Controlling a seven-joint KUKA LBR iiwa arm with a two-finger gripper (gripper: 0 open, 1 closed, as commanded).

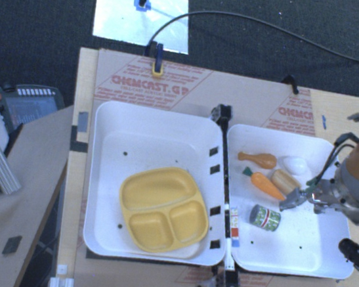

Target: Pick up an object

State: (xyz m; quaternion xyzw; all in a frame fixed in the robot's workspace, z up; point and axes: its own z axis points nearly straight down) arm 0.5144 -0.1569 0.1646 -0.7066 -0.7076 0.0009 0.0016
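The gripper (296, 198) hangs low over the right bin (296, 255), its tip just beside the carrot (268, 185) and a tan block (285, 181); whether it is parted or closed cannot be told. A green can (265, 218) lies just nearer (on its side). Farther off sit a toy drumstick (257, 159) and a white egg (295, 165). The left bin (142, 127) holds a yellow divided tray (164, 208).

Smooth white plastic bins (169, 121), slight sheen. Yellow tray (164, 207): matt moulded plastic. Green can (265, 218) with glossy printed label. Carrot (266, 185) looks like smooth plastic. Desk (207, 87) covered in printed brown paper sheet.
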